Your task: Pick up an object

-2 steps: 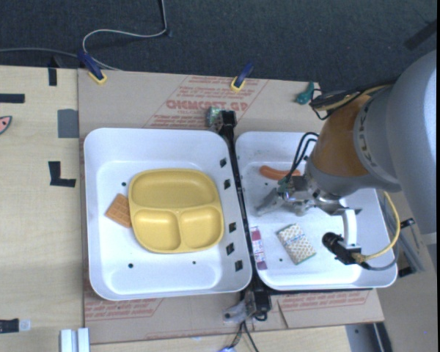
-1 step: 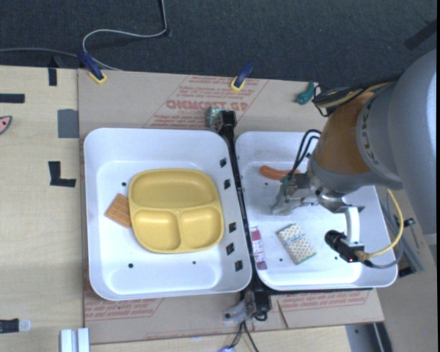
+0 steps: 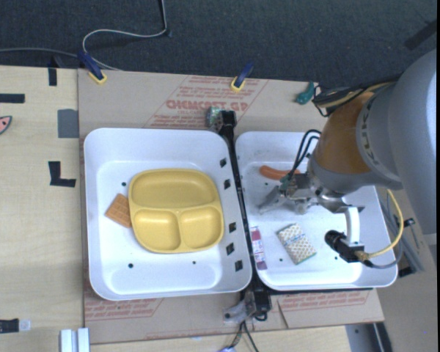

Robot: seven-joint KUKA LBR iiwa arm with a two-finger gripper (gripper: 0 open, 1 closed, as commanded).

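My gripper (image 3: 279, 193) is low in the right bin (image 3: 367, 270), reaching in from the right. Its fingers are open, one fingertip (image 3: 266, 204) pointing down-left and the other close to an orange carrot-like piece (image 3: 273, 172) by the bin's far left side. Nothing sits between the fingers. A small patterned packet (image 3: 297, 243) lies just below the gripper on the bin floor. A thin pink and white stick (image 3: 256, 248) rests along the bin's left wall.
The left bin (image 3: 103, 270) holds a yellow divided plate (image 3: 177, 209) with a brown cracker (image 3: 118, 210) tucked under its left edge. A black divider (image 3: 235, 196) with clips runs between the bins. Cables hang from the wrist on the right.
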